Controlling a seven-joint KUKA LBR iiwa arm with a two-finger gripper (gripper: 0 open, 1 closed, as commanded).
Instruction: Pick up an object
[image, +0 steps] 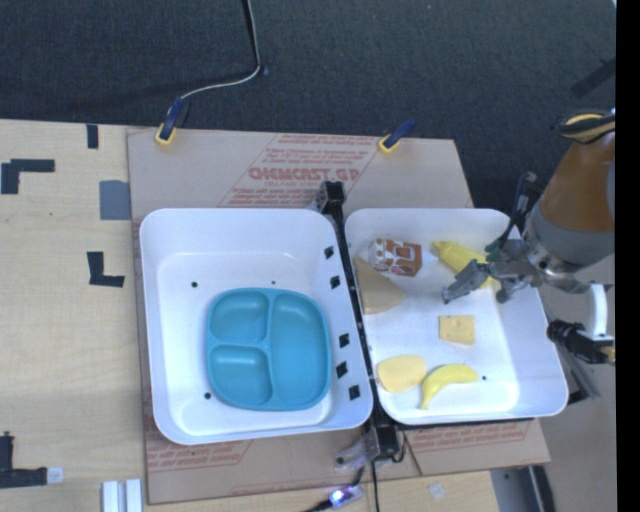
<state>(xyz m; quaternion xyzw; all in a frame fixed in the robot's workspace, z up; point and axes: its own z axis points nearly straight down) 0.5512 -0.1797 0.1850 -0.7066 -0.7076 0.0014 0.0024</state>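
The right bin (530, 390) holds several toy foods. A brown and white slice (395, 257) lies at its far left, with a pale flat disc (380, 297) just in front of it. A yellow piece (455, 254) sits at the far middle. A square cheese slice (457, 329) lies in the centre. A yellow round piece (400, 373) and a banana (447, 381) rest near the front wall. My gripper (482, 290) hovers over the bin's far right, next to the yellow piece, its two dark fingers spread open with nothing between them.
The left bin (165, 300) holds a blue divided plate (268, 348). A black divider with clips (345, 300) runs between the bins. The grey arm with its orange band (585, 190) comes in over the right bin's right wall.
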